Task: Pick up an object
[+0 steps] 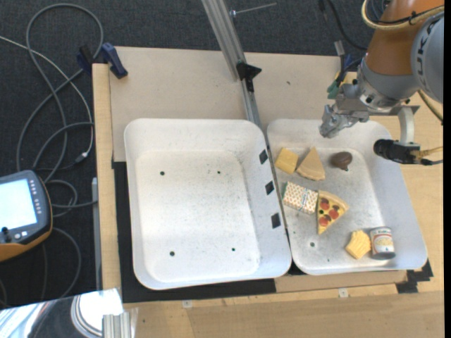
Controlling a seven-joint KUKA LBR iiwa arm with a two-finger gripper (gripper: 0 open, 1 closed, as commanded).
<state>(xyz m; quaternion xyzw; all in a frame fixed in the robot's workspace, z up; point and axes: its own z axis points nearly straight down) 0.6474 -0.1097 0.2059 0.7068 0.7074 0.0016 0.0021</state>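
Metal gripper, grip state indiscernible, above right white plastic bin; small dark-brown rounded lump just below, tan wedge lower-left.

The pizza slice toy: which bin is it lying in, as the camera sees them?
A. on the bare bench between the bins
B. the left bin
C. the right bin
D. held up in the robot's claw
C: the pizza slice lies flat on the floor of the right bin, among the other small toys, with the patterned cracker at its left; the gripper is up near that bin's far edge.
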